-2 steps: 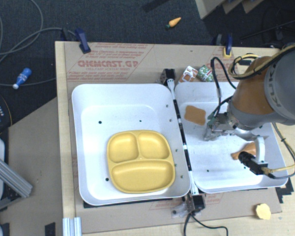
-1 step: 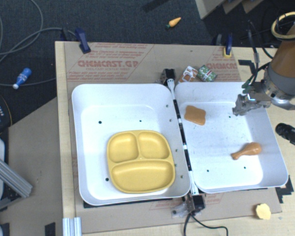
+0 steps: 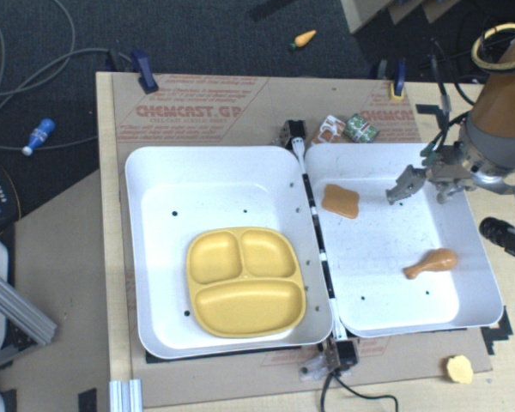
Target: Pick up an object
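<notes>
1. My arm (image 3: 496, 123) comes in from the right, over the far right part of the right bin (image 3: 463, 312).
2. My fingers (image 3: 425, 181) hang above the far side of that bin. I cannot tell if they are apart or together, and I see nothing between them.
3. A brown toast slice (image 3: 341, 201) lies flat in the right bin, near its left wall. It sits to the left of my fingers and does not touch them.
4. A toy chicken leg (image 3: 431, 263) lies in the same bin, nearer than my fingers and toward the right. It is apart from the toast slice.
5. The left bin (image 3: 154, 196) holds a yellow plate (image 3: 245, 281) with three parts. The plate sits in the near half of that bin.
6. The two bins sit side by side and touch along the middle.
7. Both bins rest on a brown board (image 3: 197, 101) with red letters on it, and the board lies on the desk (image 3: 64, 290).
8. A small crumpled wrapper (image 3: 348, 129) lies on the board just past the far edge of the right bin.
9. A yellow lump (image 3: 459, 368) lies on the desk near the right bin's near right corner.
10. A blue and white bottle (image 3: 39, 135) lies on the dark floor (image 3: 197, 15), far to the left.
11. A small orange thing (image 3: 304, 38) lies on the floor at the far side.
</notes>
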Controlling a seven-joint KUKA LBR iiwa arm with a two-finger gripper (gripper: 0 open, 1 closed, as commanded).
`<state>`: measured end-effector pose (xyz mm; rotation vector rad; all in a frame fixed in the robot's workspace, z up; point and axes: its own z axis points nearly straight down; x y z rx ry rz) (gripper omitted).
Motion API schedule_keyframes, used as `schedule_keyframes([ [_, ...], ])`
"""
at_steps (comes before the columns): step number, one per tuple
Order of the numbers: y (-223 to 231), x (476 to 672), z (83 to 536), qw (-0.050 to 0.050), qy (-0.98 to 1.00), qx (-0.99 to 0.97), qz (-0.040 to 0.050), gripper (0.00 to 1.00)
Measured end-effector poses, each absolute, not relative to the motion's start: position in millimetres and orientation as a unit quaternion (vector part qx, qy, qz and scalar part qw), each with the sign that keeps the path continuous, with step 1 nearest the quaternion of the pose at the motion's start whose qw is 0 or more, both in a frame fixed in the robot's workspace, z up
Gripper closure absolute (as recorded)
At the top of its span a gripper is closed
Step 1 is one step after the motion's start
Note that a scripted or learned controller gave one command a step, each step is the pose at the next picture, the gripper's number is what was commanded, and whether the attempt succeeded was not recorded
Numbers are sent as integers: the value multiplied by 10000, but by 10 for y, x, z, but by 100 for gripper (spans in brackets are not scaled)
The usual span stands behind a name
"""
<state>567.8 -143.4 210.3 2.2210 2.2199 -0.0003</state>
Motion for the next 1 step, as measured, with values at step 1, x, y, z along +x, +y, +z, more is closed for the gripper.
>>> schedule_keyframes([
  [1, -932, 6682, 774, 2, 7097, 7046, 9, 0],
])
